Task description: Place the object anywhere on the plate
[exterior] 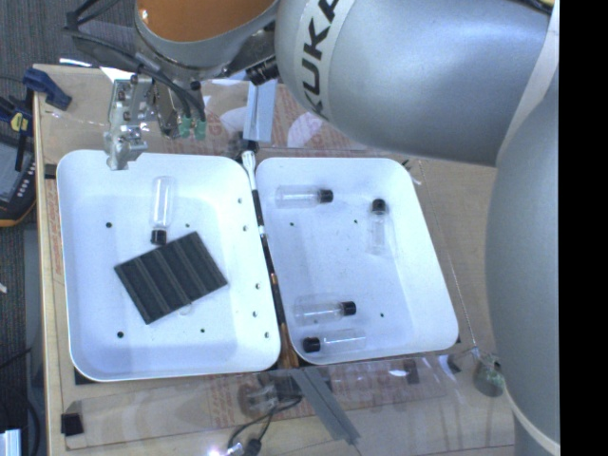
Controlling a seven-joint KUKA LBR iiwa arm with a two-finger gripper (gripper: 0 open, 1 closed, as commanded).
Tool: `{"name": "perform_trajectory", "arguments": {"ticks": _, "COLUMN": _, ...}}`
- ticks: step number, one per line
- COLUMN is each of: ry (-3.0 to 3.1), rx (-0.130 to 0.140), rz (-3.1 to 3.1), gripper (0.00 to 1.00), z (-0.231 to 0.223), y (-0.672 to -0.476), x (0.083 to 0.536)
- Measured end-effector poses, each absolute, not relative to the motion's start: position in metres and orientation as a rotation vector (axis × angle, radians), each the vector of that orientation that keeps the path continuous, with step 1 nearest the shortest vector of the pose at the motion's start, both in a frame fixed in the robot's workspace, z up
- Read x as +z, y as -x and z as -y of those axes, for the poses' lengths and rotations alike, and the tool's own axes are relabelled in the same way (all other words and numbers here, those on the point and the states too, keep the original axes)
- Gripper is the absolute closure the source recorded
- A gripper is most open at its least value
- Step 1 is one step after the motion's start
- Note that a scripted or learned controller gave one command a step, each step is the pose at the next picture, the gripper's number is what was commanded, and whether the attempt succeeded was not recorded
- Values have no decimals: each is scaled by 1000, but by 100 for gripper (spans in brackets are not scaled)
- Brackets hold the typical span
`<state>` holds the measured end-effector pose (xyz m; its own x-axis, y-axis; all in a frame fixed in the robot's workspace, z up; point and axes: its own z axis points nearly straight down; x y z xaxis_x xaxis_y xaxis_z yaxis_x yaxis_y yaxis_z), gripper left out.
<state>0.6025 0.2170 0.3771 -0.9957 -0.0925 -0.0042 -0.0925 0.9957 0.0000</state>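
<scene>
Gripper [123, 142] is parked up at the far left corner of the left bin [85, 340], hanging over the rim there. Honestly can't tell if it's spread or pressed together from this angle, and nothing visible is pinched in it.

Biggest thing by far is the grey KUKA arm [427, 65], sweeping across the top from the right, with its orange band [195, 8] just above the wrist. Next, the two white bins side by side; the right bin [432, 283] touches the left one along the middle.

The dark ribbed plate [171, 275] lies flat and skewed in the left bin. The clear vial [160, 207] lies just beyond the plate's far edge, black cap toward it, not on it.

Four more vials [304, 197] [378, 226] [325, 307] [334, 342] are scattered in the right bin.
</scene>
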Motion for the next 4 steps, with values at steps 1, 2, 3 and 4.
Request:
{"name": "perform_trajectory", "arguments": {"ticks": 1, "ry": 341, "rx": -2, "rz": -3126, "gripper": 100, "z": -218, "y": -569, "x": 375}}
{"name": "perform_trajectory", "arguments": {"ticks": 2, "ry": 606, "rx": -1, "rz": -3081, "gripper": 100, "z": -218, "y": -514, "x": 383}}
{"name": "perform_trajectory", "arguments": {"ticks": 3, "ry": 87, "rx": -3, "rz": -3141, "gripper": 100, "z": -213, "y": -496, "x": 373}}
{"name": "perform_trajectory", "arguments": {"ticks": 4, "ry": -496, "rx": -5, "rz": -3105, "gripper": 100, "z": -217, "y": -504, "x": 250}}
